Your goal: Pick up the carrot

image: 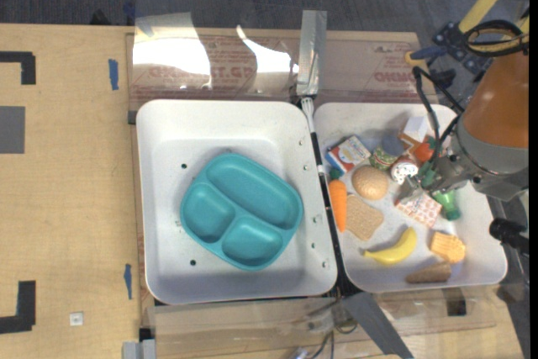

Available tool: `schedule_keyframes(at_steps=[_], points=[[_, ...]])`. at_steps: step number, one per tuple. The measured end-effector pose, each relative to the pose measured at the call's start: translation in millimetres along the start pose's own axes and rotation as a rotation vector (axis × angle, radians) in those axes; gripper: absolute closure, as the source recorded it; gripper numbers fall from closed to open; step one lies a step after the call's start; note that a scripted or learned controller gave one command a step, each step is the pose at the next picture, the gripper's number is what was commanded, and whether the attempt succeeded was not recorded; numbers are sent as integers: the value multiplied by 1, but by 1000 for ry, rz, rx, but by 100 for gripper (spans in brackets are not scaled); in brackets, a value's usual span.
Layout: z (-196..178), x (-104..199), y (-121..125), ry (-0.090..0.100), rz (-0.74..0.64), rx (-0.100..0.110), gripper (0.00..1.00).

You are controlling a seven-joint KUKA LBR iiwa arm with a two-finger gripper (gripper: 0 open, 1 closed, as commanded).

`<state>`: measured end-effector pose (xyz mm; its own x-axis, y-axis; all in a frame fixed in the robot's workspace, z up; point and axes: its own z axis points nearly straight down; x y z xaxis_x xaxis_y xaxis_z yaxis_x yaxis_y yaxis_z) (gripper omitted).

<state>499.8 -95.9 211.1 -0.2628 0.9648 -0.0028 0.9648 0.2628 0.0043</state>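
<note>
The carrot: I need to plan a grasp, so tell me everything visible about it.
The carrot is a small orange toy, plastic-looking, smooth, tapering toward its lower end. It lies flat, lengthwise along the left wall of the right bin, beside the slice of bread. The gripper is off to its right, apart from it.

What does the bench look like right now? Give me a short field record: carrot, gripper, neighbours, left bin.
carrot: orange carrot lying lengthwise at the left wall of the right bin, untouched
gripper: gripper low over the middle of the right bin, to the right of the carrot, not on it
neighbours: bread slice and egg beside the carrot; banana nearer the front
left bin: left bin holds a teal divided plate
</note>
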Motion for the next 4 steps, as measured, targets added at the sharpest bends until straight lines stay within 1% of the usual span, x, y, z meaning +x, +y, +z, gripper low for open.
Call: schedule_keyframes(at_steps=[1, 2, 3, 4], points=[[36, -44, -34, 4, 114, 7, 100], [1, 8, -10, 0, 407, 2, 100], [81, -19, 12, 3, 704, 14, 100], [66, -24, 44, -1, 987, 7, 100]])
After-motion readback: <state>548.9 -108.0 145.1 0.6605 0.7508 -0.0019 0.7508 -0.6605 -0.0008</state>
